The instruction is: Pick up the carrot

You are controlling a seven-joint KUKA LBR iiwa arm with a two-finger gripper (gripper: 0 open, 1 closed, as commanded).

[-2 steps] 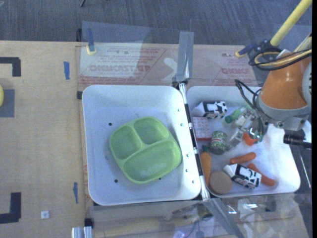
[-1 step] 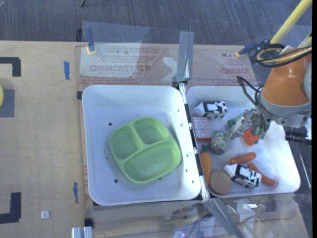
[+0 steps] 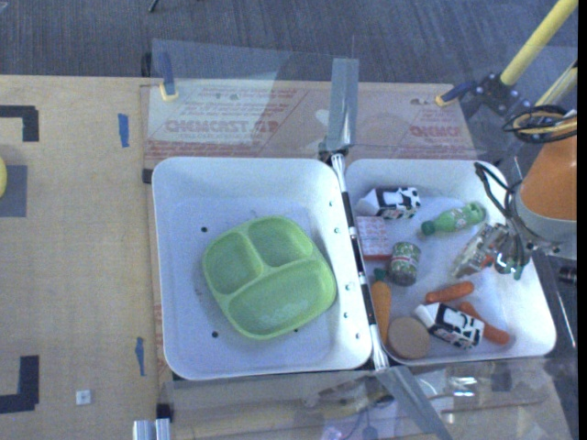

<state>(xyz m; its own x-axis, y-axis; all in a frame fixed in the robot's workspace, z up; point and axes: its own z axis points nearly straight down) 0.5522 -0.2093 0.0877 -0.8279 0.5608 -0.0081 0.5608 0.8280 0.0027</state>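
- In the right bin (image 3: 541,337), several things lay scattered: a black-and-white toy cow (image 3: 396,202) near the top, a green bottle (image 3: 451,219) lying on its side just to its right, and a small round can (image 3: 404,262) below them, beside a flat red-and-white packet (image 3: 372,238).
- Along the bin's left wall lay a carrot (image 3: 381,306), pointing up and down, its lower end just beside a round brown disc (image 3: 410,337).
- A second, shorter orange carrot piece (image 3: 449,292) lay near the middle of the bin, above a second black-and-white toy (image 3: 449,325), and another orange stick (image 3: 488,328) poked out to the right from under that toy.
- The can and the packet crowded the upper end of the long carrot; the disc crowded its lower end.
- In the left bin (image 3: 174,246) sat a green divided plate (image 3: 269,276), well apart from the carrots.
- The gripper (image 3: 483,254) hung over the right part of the right bin, below the bottle and just above the short carrot piece; nothing showed between the jaws, and whether they were spread or closed I could not tell.
- The table (image 3: 73,273) to the left was tan, with black and blue tape marks.
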